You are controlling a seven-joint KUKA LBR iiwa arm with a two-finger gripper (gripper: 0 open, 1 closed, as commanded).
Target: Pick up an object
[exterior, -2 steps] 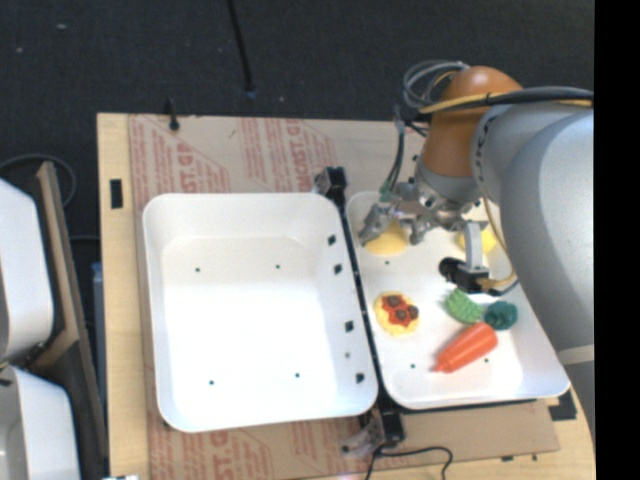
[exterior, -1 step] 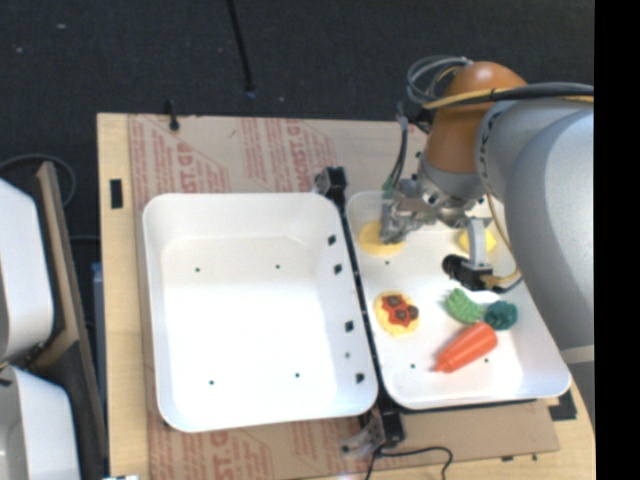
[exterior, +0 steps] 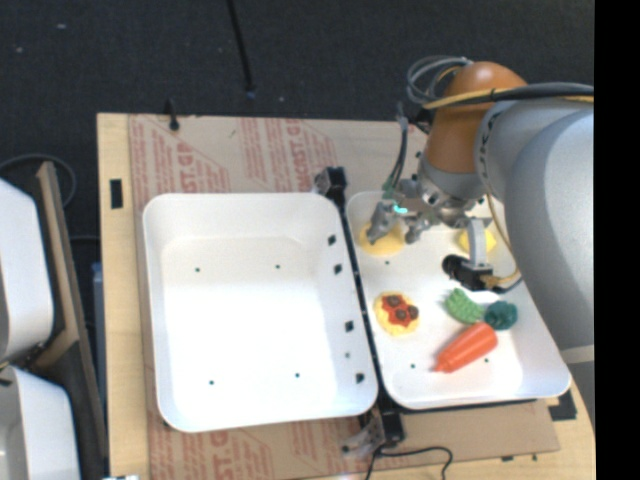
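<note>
My gripper point(exterior: 396, 232) hangs low over the far left corner of the right bin point(exterior: 520, 373). Its two fingers are spread apart, so it is open. A pale yellow object point(exterior: 384, 246) lies just below and between the fingertips, partly hidden by them; nothing is lifted. Further forward in the same bin lie a small yellow disc with red toppings point(exterior: 397, 313), a green leafy piece point(exterior: 461, 305), a teal lump point(exterior: 501, 315) and an orange carrot point(exterior: 466, 348).
The left bin point(exterior: 170, 268) sits beside the right one, and the two share a raised divider rim point(exterior: 352, 278). The arm's grey body point(exterior: 545, 198) covers the right bin's far right side. Both bins rest on a cardboard sheet point(exterior: 230, 153).
</note>
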